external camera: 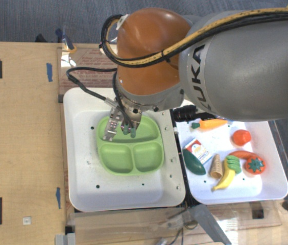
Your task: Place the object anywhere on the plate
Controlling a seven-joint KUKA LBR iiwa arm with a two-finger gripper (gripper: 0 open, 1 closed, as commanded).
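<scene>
The green plate (134, 154), divided into three sections, lies in the left white bin (82, 152). My gripper (122, 128) hangs low over the plate's back section, under the orange wrist band that covers the bin's far side. A small dark green bit (133, 131) shows at the gripper's tip; whether it is a held object or part of the gripper is unclear. The plate's two front sections show bare green.
The right bin (271, 188) holds toy food: a carrot (213, 124), a tomato (241, 137), a strawberry (255, 165), a banana (224, 180), a dark green vegetable (194, 162), a small red and white carton (197, 149) and an ice cream cone (215, 166). Cardboard covers the bench at left.
</scene>
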